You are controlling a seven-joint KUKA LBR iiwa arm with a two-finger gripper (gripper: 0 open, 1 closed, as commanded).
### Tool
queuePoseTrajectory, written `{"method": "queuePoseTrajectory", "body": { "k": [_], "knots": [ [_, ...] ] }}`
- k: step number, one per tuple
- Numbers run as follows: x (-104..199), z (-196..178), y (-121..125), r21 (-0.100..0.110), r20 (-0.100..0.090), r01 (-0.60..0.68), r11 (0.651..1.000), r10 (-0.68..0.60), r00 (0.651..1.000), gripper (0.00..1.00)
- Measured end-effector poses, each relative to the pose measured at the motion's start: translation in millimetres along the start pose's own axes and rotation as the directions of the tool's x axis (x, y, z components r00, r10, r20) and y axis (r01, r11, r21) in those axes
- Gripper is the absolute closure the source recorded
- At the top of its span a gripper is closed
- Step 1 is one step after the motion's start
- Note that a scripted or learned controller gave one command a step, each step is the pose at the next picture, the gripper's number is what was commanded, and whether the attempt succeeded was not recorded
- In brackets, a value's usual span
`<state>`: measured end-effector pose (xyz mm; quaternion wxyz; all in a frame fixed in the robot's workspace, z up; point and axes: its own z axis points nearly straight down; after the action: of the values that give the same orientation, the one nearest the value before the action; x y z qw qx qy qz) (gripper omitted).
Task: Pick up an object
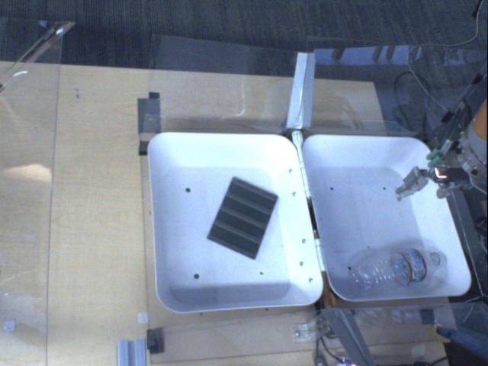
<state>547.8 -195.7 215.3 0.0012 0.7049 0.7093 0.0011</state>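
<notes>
Brightness: you get even, fairly bright light on the bench (76,204); the floor along the top of the frame is dim.
Glare: the two white bins (171,174) look nearly washed out.
Shadows: soft, faint ones inside the bins' lower walls.
Sharpness: slightly soft overall; the clear bottle (393,268), lower right, blurs into the bin.

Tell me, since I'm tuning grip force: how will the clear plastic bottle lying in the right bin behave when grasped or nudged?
The clear plastic bottle looks empty, so it is probably light and may crumple under a hard squeeze. It lies on its side on the right white bin, so a nudge could roll it. Its smooth, see-through wall may slip between the fingers.
</notes>
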Motion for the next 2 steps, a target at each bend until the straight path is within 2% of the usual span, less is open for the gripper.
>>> {"method": "queuePoseTrajectory", "body": {
  "k": [1, 2],
  "knots": [
    [26.0, 125.9, -52.1, -0.008, 0.004, 0.280, 0.960, -0.280, 0.960, 0.00],
    [-9.7, 73.5, -59.4, -0.003, 0.002, 0.102, 0.995, -0.102, 0.995, 0.00]
  ]
}}
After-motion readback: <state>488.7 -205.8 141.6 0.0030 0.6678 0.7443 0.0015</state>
